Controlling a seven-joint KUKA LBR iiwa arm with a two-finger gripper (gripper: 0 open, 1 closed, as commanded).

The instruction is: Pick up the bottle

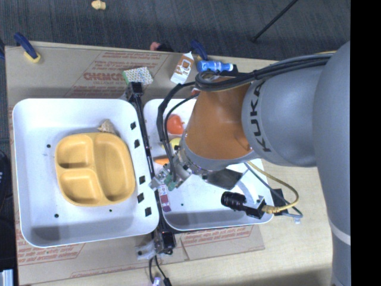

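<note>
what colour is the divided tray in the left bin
Yellow: the divided tray lies in the left bin, clearest in the camera view.

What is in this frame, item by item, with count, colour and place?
Bins: two, white, side by side on the bench.
Divided tray: one, yellow, three compartments, in the left bin.
Tan scrap: one, just beyond the tray's far edge in the left bin.
Orange things: a few orange and yellow pieces in the right bin, mostly hidden by the arm; I cannot identify them or pick out a bottle.
Clamps: two, blue, on the cardboard's far edge.
Arm: one, grey with an orange band, over the right bin.
Gripper: one, low near the divider; finger state unclear.
</note>
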